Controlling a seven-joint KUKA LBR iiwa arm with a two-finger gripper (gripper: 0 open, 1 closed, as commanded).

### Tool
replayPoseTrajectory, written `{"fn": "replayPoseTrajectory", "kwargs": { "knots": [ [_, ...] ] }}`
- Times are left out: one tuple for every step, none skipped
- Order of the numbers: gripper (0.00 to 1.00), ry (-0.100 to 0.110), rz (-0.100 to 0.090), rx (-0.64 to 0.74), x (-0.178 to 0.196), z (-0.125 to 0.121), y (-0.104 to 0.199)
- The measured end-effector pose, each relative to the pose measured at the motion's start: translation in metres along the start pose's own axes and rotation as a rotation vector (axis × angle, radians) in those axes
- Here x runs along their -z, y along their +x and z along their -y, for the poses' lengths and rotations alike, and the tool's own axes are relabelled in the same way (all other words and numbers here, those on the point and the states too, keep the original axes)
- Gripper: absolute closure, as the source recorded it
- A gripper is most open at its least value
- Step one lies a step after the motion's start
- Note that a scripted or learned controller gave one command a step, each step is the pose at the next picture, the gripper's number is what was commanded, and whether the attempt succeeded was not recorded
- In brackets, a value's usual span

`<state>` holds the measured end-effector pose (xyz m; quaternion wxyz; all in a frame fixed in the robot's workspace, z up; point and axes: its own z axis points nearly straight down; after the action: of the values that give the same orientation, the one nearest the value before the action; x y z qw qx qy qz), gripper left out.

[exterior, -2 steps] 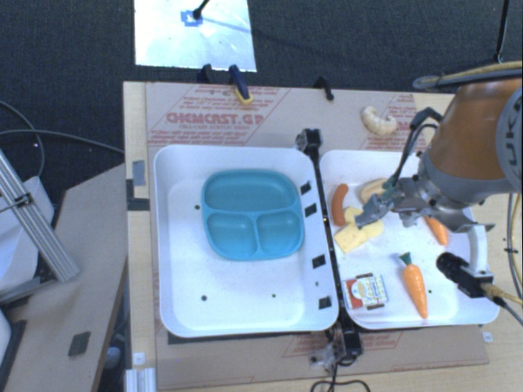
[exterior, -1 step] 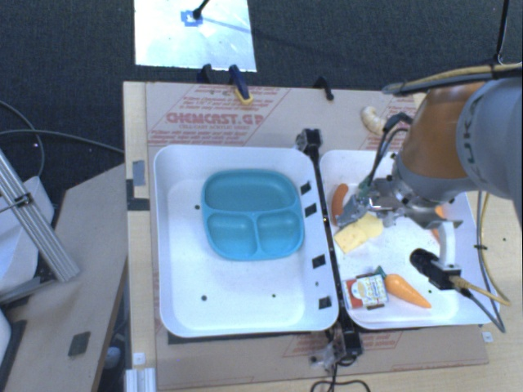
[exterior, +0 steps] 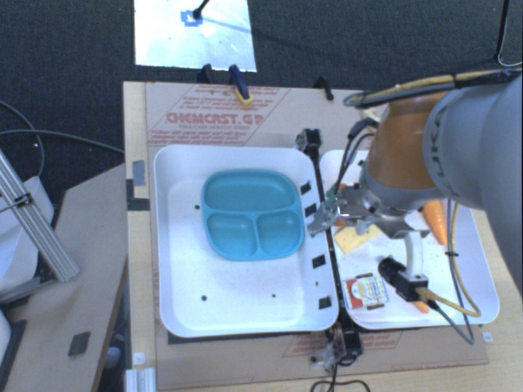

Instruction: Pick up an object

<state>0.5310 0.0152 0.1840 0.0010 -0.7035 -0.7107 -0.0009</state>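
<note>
My gripper (exterior: 350, 219) hangs low over the left part of the right bin (exterior: 482, 288), close to the divider between the bins. Just below it lies a flat yellow cheese-like piece (exterior: 354, 240), partly covered by the wrist. A small red and white packet (exterior: 368, 291) lies nearer the front of that bin. An orange carrot (exterior: 435, 220) rests to the right of the wrist, and a small orange bit (exterior: 420, 306) pokes out near the front. Nothing can be seen held in the gripper.
The left bin (exterior: 184, 300) holds a blue divided plate (exterior: 249, 215) in its middle. The grey arm with its orange band (exterior: 409, 149) reaches in from the right and covers the back of the right bin. Black clips line the divider (exterior: 320, 219).
</note>
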Motion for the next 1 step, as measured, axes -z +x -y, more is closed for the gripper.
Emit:
{"fn": "replayPoseTrajectory", "kwargs": {
  "knots": [
    [0.0, -0.007, 0.001, 0.0, 0.0007, -0.0648, 0.0592]
  ]
}}
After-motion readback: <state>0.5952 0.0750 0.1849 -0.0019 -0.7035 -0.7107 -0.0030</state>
